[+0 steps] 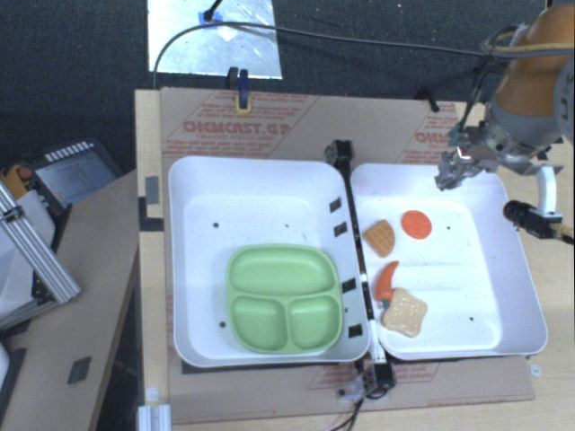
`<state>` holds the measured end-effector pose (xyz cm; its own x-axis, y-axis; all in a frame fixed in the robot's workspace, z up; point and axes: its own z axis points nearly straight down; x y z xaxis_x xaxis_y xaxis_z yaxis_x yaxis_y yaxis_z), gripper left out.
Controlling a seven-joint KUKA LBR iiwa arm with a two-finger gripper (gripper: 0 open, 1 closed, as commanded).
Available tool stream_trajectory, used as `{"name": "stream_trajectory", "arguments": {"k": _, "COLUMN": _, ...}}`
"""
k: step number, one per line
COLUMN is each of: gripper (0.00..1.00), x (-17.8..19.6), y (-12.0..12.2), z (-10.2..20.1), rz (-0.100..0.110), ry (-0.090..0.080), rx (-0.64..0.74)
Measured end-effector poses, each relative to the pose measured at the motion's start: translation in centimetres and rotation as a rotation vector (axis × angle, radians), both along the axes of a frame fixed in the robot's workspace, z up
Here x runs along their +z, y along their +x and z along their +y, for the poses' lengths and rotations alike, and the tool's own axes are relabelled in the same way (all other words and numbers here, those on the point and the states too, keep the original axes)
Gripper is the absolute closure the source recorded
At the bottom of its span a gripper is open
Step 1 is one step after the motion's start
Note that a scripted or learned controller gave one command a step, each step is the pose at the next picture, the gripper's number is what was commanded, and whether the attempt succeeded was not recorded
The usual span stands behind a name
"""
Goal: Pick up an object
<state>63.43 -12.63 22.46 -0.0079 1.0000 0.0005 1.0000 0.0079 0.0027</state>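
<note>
Four small food pieces are seen in the right bin (503, 330), all gathered toward its left wall and well apart from the arm: one orange-red disc (416, 224) nearest the far edge, one tan waffle-like piece (380, 237) just beside it against the left wall, one orange-red carrot-shaped piece (386, 280) lower down, and one pale piece of toast (404, 313) touching the carrot's lower end near the front left corner. The carrot's long axis is laid roughly from the far edge toward the front edge, slightly tilted. The gripper (449, 176) is held over the far edge of the right bin, nearer its right corner, and nothing is seen between its fingers; how far they are spread cannot be told. From it, the disc is judged the nearest piece, lying toward the front and to the left, with the other three farther along the same way. In the left bin (193, 187) one green divided plate (284, 297) with three compartments is set toward the front right corner.
</note>
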Motion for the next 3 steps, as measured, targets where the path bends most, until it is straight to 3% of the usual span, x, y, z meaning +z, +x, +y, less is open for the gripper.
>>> {"name": "stream_trajectory", "arguments": {"k": 2, "gripper": 1.00, "x": 1.5, "y": -2.7, "z": 11.4, "rz": 0.001, "ry": 0.002, "rx": 0.002}}
{"name": "stream_trajectory", "arguments": {"k": 3, "gripper": 1.00, "x": 1.8, "y": -5.3, "z": 16.9, "rz": 0.003, "ry": 0.002, "rx": 0.002}}
